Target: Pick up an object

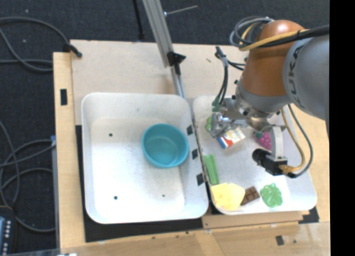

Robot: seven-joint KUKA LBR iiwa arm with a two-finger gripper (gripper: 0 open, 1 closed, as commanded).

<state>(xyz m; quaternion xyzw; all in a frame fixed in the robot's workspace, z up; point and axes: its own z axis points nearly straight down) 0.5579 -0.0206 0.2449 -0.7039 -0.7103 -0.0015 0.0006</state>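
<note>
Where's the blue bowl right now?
The blue bowl sits in the left bin, toward its right side near the divider between the bins, well left of the gripper working over the right bin.

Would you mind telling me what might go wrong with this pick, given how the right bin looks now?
1. The gripper sits among crowded items: the red, white and blue box lies close to a pink piece, so it may nudge neighbours.
2. The green stick lies against the right bin's left wall, leaving little room for fingers.
</note>
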